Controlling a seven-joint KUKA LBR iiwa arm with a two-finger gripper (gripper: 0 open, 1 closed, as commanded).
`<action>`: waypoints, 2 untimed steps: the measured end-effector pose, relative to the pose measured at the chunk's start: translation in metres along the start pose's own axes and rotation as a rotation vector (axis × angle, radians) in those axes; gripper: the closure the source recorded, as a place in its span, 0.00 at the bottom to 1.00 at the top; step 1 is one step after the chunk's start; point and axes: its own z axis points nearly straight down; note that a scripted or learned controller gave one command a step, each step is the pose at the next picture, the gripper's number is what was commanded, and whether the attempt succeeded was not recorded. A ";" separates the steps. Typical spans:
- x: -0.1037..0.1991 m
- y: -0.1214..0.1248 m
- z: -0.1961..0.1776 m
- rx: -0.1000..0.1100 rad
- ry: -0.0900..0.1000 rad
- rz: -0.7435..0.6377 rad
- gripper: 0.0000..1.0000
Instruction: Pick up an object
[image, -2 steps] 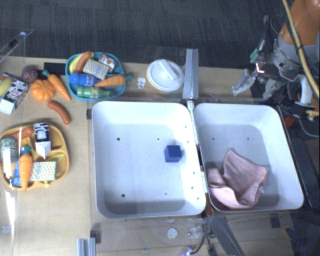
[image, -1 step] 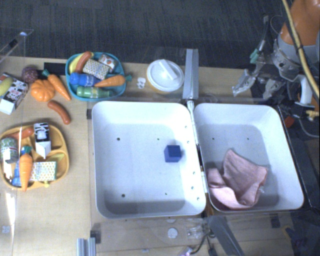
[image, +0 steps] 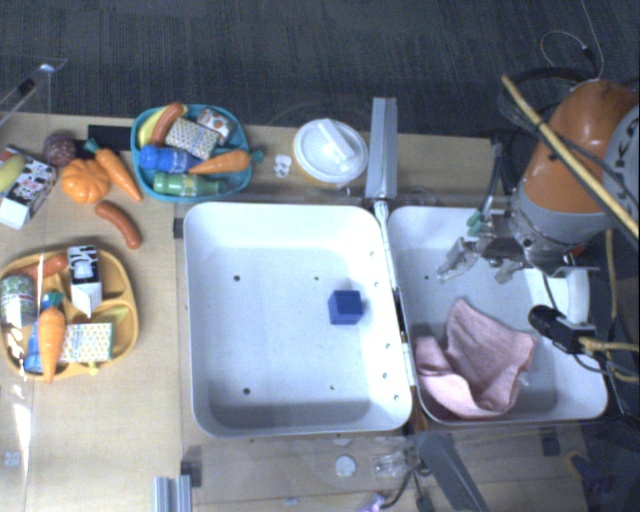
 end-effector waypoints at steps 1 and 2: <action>-0.029 -0.029 0.130 -0.007 0.000 0.077 0.00; -0.023 0.003 0.135 -0.017 -0.003 0.094 0.00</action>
